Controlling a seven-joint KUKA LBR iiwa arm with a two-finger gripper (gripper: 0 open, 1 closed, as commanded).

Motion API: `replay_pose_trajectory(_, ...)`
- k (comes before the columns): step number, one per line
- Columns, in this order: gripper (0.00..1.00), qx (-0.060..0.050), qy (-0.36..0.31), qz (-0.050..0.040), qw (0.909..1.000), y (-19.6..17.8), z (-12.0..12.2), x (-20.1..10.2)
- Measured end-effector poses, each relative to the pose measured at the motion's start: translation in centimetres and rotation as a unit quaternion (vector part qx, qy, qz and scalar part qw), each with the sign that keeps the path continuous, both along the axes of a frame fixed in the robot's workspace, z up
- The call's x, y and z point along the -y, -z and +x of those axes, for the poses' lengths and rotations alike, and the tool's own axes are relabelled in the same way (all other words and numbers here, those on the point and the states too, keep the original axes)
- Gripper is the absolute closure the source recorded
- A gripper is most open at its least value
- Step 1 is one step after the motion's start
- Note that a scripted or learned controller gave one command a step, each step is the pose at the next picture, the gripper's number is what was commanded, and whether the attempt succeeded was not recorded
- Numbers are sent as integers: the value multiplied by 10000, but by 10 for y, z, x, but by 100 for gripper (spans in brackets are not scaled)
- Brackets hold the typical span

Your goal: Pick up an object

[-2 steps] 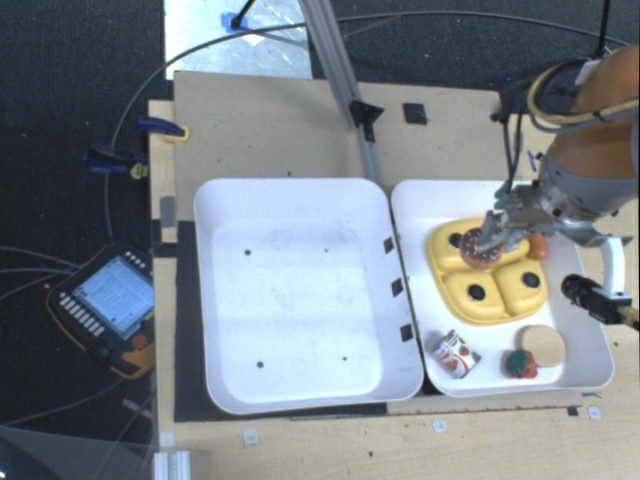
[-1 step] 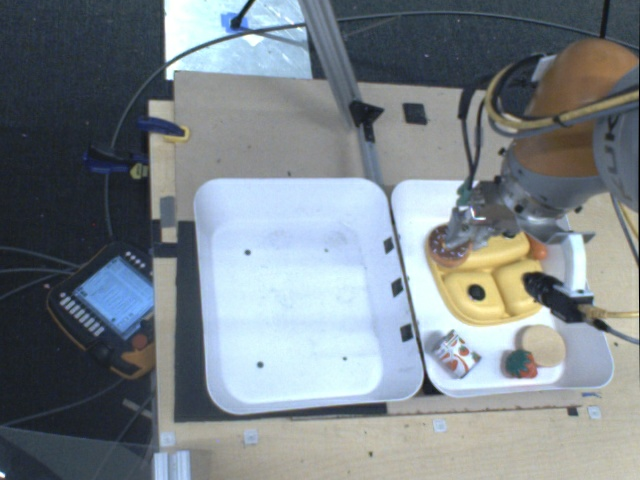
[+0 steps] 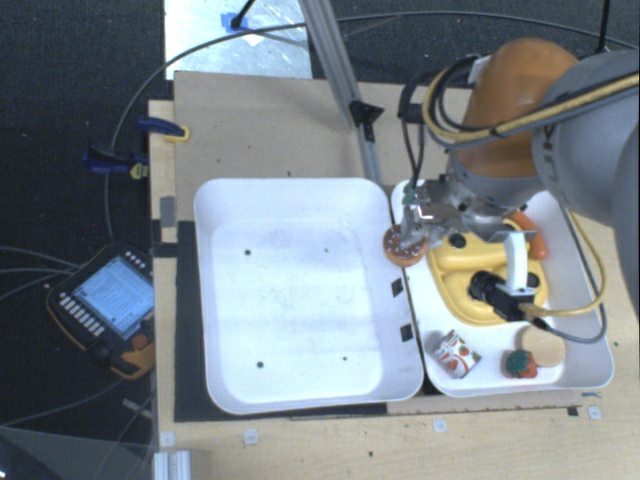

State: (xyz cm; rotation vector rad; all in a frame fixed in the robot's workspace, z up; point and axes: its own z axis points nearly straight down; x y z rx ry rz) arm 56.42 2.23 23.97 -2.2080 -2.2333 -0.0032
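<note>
Hovering at the right bin's [image 3: 590, 368] nine-o'clock rim, the gripper [image 3: 408, 236] shows a brown disc [image 3: 403, 250] below; its grip cannot be told, so the disc could drop onto the rim.

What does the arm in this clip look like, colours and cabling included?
The grey arm ends in a rounded orange band above a silver metal wrist. Yellow and black cables loop around the band, and one trails down past the right white bin. The small metal gripper looks silver with dark parts.

Bright, even light falls from above me; the white bins [image 3: 290, 298] glare, nearly washed out. My shadows stay soft. My arm [image 3: 590, 138] looks slightly blurred.
</note>
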Motion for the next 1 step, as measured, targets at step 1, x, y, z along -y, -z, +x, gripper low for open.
replay_pose_trajectory(1, 100, 7, -2, 5, 10000, 2, 6, -63)
